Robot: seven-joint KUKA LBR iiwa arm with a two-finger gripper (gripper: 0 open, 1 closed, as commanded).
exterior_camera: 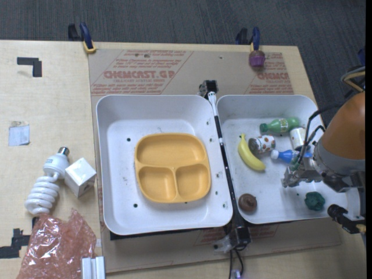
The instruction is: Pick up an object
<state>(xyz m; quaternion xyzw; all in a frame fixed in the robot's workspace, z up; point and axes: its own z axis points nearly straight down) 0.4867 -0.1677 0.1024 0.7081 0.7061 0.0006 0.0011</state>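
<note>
End effector (pixel 293 176) is hovering low in the right bin (pixel 232 106); can't tell its state. Nearest target: small blue bottle (pixel 283 154), lying just beside it. Probably light, rigid, slick plastic; I'm favouring a grip across the body.

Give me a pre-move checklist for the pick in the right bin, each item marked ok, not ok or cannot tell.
1. Gripper is over the right white bin: ok.
2. An object is between its fingers: cannot tell.
3. Nearest candidates are within the bin, the dark green lump and the small blue-capped bottle: ok.
4. Yellow banana lies apart from the gripper: ok.
5. Green plastic bottle lies on its side, not upright: ok.
6. Brown round object sits near the bin's front corner, close to the wall: not ok for an easy grasp.
</note>
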